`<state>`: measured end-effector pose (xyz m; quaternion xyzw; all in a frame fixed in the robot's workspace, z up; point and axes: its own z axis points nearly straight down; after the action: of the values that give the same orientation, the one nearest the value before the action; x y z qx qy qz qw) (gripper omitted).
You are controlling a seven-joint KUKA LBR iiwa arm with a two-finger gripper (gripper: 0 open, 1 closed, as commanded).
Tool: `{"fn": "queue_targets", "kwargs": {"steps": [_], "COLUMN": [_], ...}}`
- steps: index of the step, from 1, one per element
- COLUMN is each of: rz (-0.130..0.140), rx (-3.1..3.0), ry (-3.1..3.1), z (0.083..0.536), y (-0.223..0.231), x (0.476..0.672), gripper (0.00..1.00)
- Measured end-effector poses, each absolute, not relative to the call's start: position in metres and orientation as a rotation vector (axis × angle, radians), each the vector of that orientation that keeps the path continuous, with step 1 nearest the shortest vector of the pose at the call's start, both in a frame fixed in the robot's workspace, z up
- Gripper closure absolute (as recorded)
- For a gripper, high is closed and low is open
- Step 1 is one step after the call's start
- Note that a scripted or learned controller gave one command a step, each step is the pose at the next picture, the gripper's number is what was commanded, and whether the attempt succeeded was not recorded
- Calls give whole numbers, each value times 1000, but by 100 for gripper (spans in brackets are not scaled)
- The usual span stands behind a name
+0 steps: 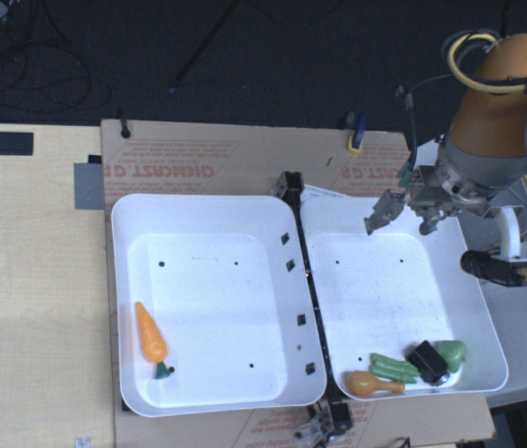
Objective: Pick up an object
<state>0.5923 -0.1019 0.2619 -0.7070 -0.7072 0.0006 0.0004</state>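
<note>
My gripper point(404, 219) hangs over the far edge of the right bin point(487, 317), its two dark fingers spread open with nothing between them. In that bin's near right corner lie a green pod point(394, 368), a black block point(428, 361), a green rounded piece point(451, 351) and a tan gourd-shaped toy point(372, 384), all well below the gripper. An orange carrot point(149, 334) with a green stem lies at the near left of the left bin point(198, 215).
A black divider rail point(302, 287) with clips runs between the two bins. The bins rest on a cardboard sheet point(207, 161). A blue and yellow clamp point(357, 131) stands on the cardboard's far edge. Cables loop above the arm's orange band point(496, 96).
</note>
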Motion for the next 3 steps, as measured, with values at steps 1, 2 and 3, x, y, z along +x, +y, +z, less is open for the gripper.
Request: {"fn": "queue_targets", "kwargs": {"steps": [1,2,3], "rz": [3,-7,4], "rx": [-2219,-2215,-2216], "ry": [-2221,-2231,-2222], "z": [271,313,299], "y": [-102,-39,2], "x": [592,647,644], "gripper": [100,100,100]}}
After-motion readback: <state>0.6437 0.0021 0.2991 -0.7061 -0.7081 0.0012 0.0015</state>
